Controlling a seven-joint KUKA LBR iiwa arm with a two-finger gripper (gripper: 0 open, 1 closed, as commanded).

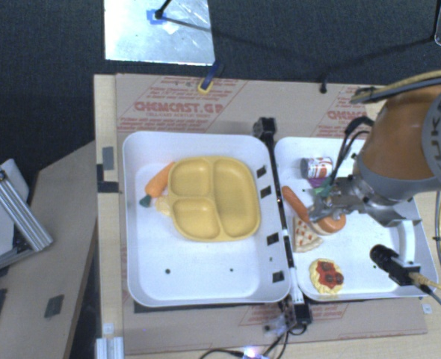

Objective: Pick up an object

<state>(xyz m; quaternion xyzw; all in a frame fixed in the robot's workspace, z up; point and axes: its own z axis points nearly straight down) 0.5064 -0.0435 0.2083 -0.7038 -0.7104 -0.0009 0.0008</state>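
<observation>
- I see the arm point(407, 144) reaching in from the right, wrist bent down over the right bin point(355, 279).
- The end effector point(327, 204) sits low among the toy food; I cannot tell its grip state.
- A hot dog point(294, 200) lies just left of it, a can point(318, 167) just behind, a pizza slice point(304, 236) near its front-left.
- The round item under it is partly hidden.

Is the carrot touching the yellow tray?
Touching. The camera view shows the carrot lying against the yellow tray's left rim, with no gap visible between them.
</observation>
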